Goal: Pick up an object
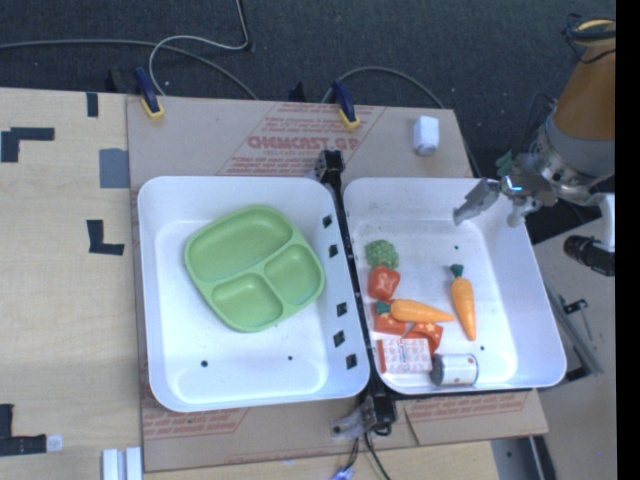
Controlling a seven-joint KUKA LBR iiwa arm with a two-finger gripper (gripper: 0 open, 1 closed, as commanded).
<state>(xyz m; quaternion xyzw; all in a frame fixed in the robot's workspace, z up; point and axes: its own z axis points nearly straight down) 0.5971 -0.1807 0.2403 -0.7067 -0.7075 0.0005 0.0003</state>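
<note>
The right bin holds several toy foods. An orange carrot lies upright near the middle, and a second carrot lies crosswise on a red packet. A green broccoli and a red pepper sit by the left wall. A small can lies at the front beside a printed box. My gripper hovers over the bin's far right corner, open, with nothing between its fingers. It is well behind the carrots.
A green divided plate lies in the left bin. A small white block rests on the cardboard behind the right bin. Two clamps hold the cardboard's far edge. The arm's orange band is at the right.
</note>
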